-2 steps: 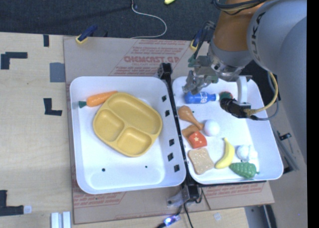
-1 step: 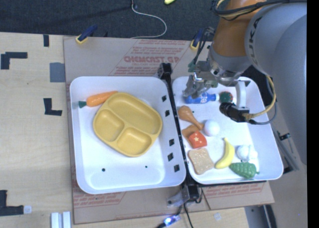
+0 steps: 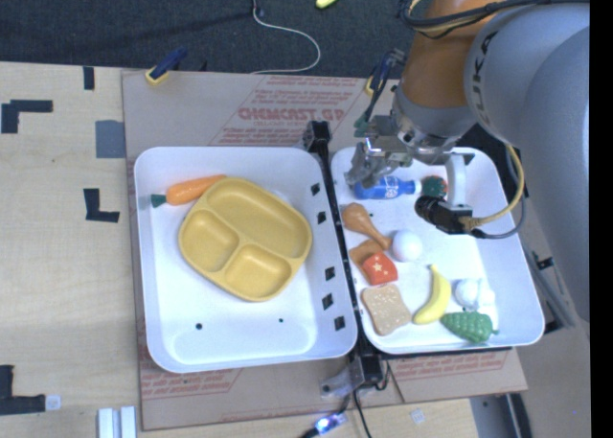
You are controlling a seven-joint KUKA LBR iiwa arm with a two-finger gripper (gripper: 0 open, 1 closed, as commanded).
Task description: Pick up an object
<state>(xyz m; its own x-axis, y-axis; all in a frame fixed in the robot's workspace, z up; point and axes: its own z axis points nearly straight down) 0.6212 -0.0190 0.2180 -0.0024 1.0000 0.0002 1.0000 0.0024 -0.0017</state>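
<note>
Lying nearest the camera: toast slice (image 3: 386, 309), banana (image 3: 433, 296) and green vegetable (image 3: 467, 326), just below the blue bottle (image 3: 391, 188). Hovering directly over that bottle, the gripper (image 3: 372, 164), opening impossible to tell. Probably approaching for 1 grasp; next, descending squarely, then closing.

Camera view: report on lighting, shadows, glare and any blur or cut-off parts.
Camera view: light is even and soft, with faint shadows beside the yellow tray and under the arm; the white bins are bright but keep their detail, with no hard glare; the food items in the right bin look sharp; the grey arm looms large and runs off the right side.
</note>
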